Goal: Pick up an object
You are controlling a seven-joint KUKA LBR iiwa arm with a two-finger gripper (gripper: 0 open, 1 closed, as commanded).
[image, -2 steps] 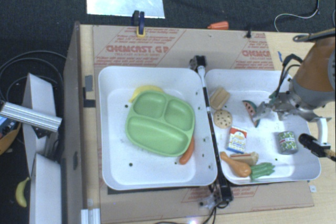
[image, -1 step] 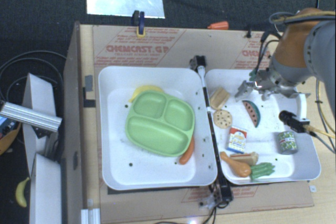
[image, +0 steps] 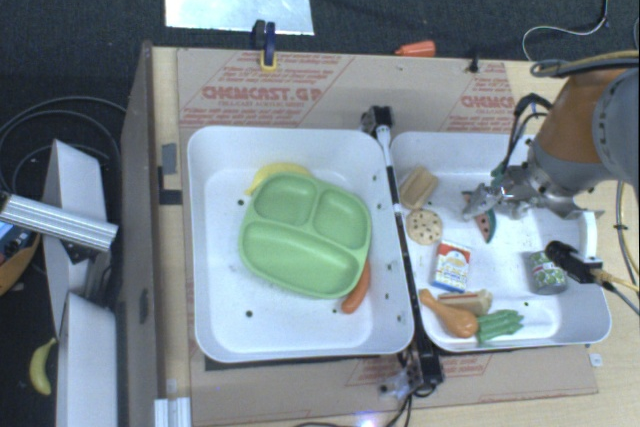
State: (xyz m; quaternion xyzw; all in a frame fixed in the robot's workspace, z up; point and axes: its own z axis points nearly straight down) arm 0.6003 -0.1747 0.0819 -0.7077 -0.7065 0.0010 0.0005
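Note:
My gripper [image: 484, 204] hangs low over the upper middle of the right bin [image: 590, 315], reaching in from the right. A small watermelon slice [image: 488, 228], red with a green rind, lies right below the gripper's tip; whether they touch is unclear. Nearby in the same bin lie a tan bread slice [image: 417, 185], a round cookie [image: 424, 226], a small red and white box [image: 452, 267], a drumstick [image: 450, 314], a hot dog [image: 470, 299], green beans [image: 500, 323] and a green can [image: 545, 273].
The left bin [image: 215, 215] holds a green divided plate [image: 305, 235], with a yellow piece [image: 268, 174] sticking out under its far edge and an orange carrot [image: 356, 293] at its near right corner. A ridge [image: 398, 235] separates the two bins.

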